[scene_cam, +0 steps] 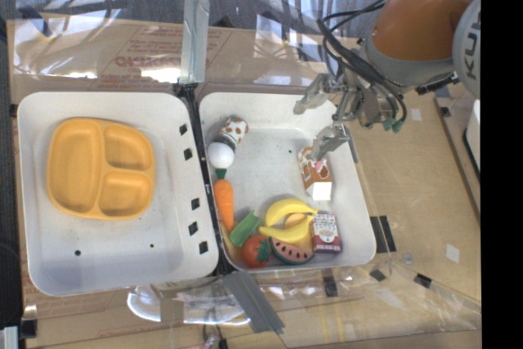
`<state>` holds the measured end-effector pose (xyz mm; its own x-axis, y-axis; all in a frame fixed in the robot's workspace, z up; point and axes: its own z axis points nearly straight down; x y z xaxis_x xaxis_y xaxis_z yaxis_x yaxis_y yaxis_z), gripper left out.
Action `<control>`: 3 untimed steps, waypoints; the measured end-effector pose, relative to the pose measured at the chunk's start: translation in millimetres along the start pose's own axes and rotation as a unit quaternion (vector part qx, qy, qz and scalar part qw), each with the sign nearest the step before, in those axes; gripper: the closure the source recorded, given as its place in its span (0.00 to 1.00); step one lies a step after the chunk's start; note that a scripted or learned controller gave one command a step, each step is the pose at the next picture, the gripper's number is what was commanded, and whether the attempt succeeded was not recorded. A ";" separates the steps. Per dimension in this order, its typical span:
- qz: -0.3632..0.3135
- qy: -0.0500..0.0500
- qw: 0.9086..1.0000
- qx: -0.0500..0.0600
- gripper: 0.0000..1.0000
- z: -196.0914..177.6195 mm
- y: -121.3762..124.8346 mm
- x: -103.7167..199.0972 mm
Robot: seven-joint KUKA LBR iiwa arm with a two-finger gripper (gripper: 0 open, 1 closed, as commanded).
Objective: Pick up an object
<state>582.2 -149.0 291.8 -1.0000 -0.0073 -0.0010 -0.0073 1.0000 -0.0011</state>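
My gripper (317, 127) hangs over the right side of the right bin (270, 114), open, with nothing between its fingers. One fingertip (321, 149) is just above a brown and white toy carton (314, 171), which lies against a small white block (321, 191). Further forward in the bin lie a banana (288, 214), a watermelon slice (288, 250), a red fruit (255, 252) and a small pink juice box (326, 232). Along the bin's left wall are a carrot (224, 203), a white ball (220, 155) and a patterned toy (234, 129).
The left bin (49, 257) holds a yellow divided plate (100, 167). A grey taped divider (193, 53) runs between the bins. The arm's orange band (425, 4) and cables sit over the bench at the upper right.
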 end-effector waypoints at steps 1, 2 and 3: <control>0.016 0.006 1.000 -0.002 0.00 129.5 -48.9 -58.4; -0.016 0.001 1.000 -0.001 0.00 200.2 -59.5 -23.3; -0.021 -0.004 1.000 0.001 1.00 185.5 -57.2 -27.7</control>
<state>610.5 -206.2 106.4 -0.9988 -0.0484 -0.0094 -0.0484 0.9988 -0.0028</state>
